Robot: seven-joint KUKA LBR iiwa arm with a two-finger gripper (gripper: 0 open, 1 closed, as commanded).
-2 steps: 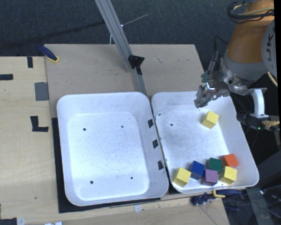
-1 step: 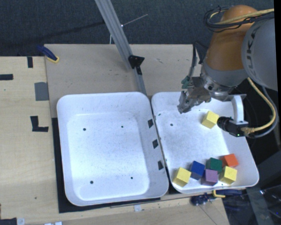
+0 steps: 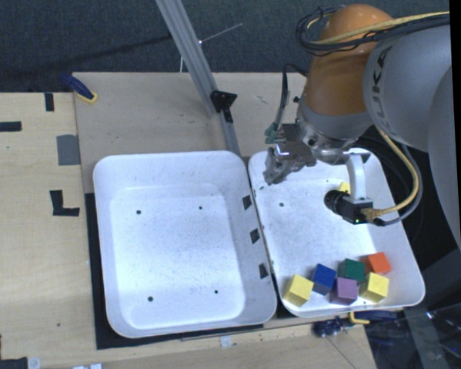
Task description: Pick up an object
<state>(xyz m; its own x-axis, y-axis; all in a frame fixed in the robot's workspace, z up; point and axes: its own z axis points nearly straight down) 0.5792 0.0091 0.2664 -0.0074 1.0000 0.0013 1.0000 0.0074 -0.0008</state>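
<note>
Cubes are what I am after: six small ones cluster at the near edge of the right bin (image 3: 336, 213), a yellow cube (image 3: 299, 289), a blue cube (image 3: 324, 277), a purple cube (image 3: 346, 289), a green cube (image 3: 351, 270), an orange cube (image 3: 379, 262) and a second yellow one (image 3: 376, 286), some touching their neighbours.

From the overhead camera, the gripper (image 3: 276, 170) hangs over the far left corner of that bin, well apart from the cubes and with nothing under it but bare floor. I cannot tell how its grip is set from this angle, and I see no cube in it. I judge this as the approach step, with no pick made yet. The next move calls for travel toward the bin's near edge, then a descent on one cube; the yellow cube at the cluster's left end looks the freest.

Beside the right bin, the left bin (image 3: 115, 186) sits on a pale wooden bench (image 3: 34, 259), with a slanted metal post (image 3: 193, 51) beyond it.
</note>
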